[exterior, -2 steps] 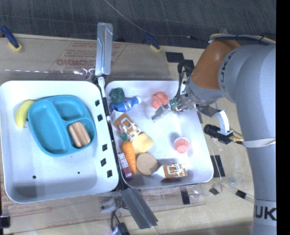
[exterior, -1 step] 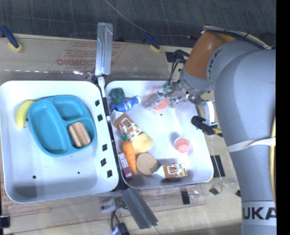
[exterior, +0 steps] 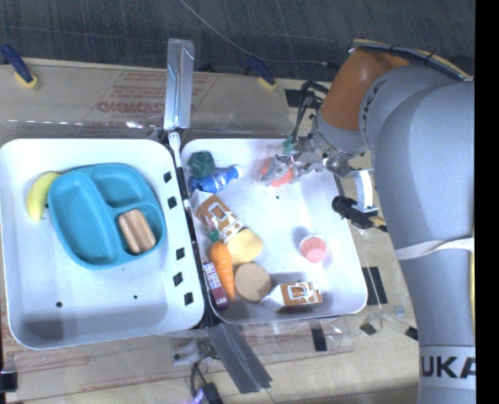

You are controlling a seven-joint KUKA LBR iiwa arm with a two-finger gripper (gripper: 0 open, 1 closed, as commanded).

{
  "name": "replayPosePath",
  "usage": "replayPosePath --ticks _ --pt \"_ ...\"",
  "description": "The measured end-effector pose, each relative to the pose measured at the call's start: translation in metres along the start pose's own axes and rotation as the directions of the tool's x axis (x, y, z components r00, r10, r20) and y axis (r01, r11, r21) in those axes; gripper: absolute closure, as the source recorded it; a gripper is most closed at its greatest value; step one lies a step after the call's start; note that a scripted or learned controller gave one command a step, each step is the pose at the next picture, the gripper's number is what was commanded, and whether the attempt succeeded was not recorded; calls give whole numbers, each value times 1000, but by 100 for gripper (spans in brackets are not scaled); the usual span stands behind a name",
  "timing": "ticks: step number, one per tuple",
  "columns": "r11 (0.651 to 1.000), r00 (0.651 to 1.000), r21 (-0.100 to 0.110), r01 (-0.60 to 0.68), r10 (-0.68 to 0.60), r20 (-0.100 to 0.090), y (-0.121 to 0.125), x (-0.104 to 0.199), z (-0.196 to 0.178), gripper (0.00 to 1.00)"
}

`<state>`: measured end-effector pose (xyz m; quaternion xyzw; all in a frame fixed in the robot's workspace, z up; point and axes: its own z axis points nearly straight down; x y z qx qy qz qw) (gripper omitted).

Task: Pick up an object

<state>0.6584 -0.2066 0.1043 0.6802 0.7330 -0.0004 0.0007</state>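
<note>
1. The grey arm (exterior: 417, 141), with its orange band (exterior: 354, 91), reached in from the right over the upper right corner of the right bin (exterior: 350, 297).
2. The end effector (exterior: 293, 165) hung low over the upper part of the right bin, just above a small reddish object (exterior: 276, 173); whether it was open, closed or gripping that object could not be told.
3. A blue bottle (exterior: 218, 178) lay to the left of the end effector, with a dark green object (exterior: 202, 162) touching its left end, near the bin's upper left corner.
4. A brown carton (exterior: 218, 218) lay below the bottle, along the left wall.
5. A pale yellow fruit (exterior: 246, 245), a carrot (exterior: 222, 265) and a round tan object (exterior: 252, 281) lay clustered at the lower left, touching one another.
6. A dark bar-shaped packet (exterior: 213, 286) lay against the left wall beside the carrot.
7. A second brown carton (exterior: 299, 294) lay near the lower wall, right of the round tan object.
8. A pink cup (exterior: 314, 248) stood apart at the right centre.
9. The left bin (exterior: 30, 310) held a blue divided plate (exterior: 89, 204) with a bread roll (exterior: 136, 231) in its lower right compartment.
10. A banana (exterior: 38, 194) lay just beside the plate's left edge.
11. Both bins rested on the counter (exterior: 106, 91).
</note>
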Motion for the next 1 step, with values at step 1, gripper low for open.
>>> replayPosePath --ticks 1 --pt "1000 1000 -8 -14 14 -2 7 79 -96 100"
